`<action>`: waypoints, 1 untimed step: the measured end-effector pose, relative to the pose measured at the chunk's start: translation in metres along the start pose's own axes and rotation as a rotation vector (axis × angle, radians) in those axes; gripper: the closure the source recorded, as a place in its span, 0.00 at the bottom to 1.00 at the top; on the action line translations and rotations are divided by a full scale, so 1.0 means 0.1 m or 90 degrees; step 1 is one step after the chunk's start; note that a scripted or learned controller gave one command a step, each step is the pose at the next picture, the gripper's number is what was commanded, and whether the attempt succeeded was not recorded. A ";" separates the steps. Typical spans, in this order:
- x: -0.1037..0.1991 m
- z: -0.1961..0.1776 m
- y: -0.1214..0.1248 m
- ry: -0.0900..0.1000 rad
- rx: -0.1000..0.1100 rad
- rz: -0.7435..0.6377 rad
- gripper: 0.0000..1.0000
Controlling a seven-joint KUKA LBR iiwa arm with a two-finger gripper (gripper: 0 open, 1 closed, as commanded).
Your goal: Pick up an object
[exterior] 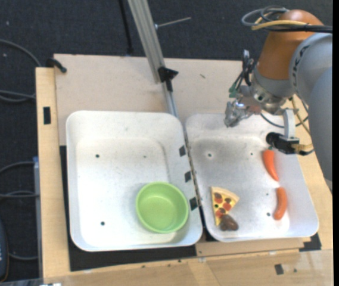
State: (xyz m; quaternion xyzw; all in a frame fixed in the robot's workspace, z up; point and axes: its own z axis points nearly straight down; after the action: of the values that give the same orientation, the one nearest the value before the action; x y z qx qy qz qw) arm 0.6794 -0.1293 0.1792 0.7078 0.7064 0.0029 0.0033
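Currently the hand (236, 113) hangs over the upper-left corner of the right white bin (249, 225); can't tell its state, nothing visibly held. Pick not started. Candidates lie lower right: two orange sausages (270, 164), toy pizza slice (223, 204).

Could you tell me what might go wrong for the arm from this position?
The gripper hovers at the right bin's far rim, well away from every object, so a straight descent may grab nothing. The two orange sausages lie close to the right wall, leaving little finger room. The pizza slice lies flat, hard to pinch.
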 end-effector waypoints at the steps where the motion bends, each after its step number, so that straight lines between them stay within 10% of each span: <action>1: 0.01 -0.66 0.05 0.000 0.000 -0.003 1.00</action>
State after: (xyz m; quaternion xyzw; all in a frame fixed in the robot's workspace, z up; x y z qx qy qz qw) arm 0.6840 -0.1287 0.2448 0.7060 0.7082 0.0030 0.0038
